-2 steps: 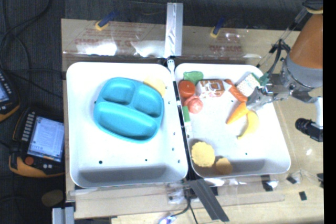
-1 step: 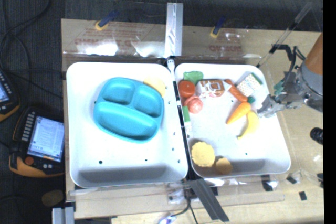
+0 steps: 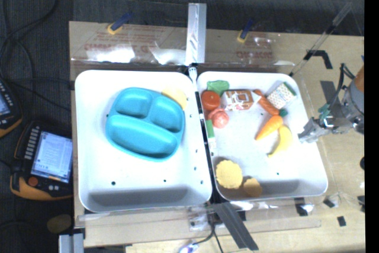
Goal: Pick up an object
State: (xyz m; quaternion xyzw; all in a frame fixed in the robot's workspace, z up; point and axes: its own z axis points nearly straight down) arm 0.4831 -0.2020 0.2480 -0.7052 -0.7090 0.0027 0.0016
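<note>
The right bin [image 3: 308,178] holds several toy foods. An orange carrot [image 3: 269,125] lies beside a yellow banana [image 3: 285,139] near the bin's right side. A red tomato [image 3: 220,119], an orange-red piece [image 3: 209,99], a green piece [image 3: 218,86], a red-and-white packet [image 3: 240,99] and a small white box [image 3: 280,95] crowd the far end. A round yellow biscuit [image 3: 228,173] and a brown one [image 3: 252,187] sit at the near end. My gripper [image 3: 314,129] hovers at the bin's right rim, just right of the banana, with nothing visibly in it.
The left bin [image 3: 95,186] carries a blue divided plate [image 3: 145,121], and a yellow piece [image 3: 175,96] sits at the plate's far right edge. A metal divider [image 3: 204,127] separates the bins. Clamps and brackets [image 3: 323,59] stand on the bench to the right.
</note>
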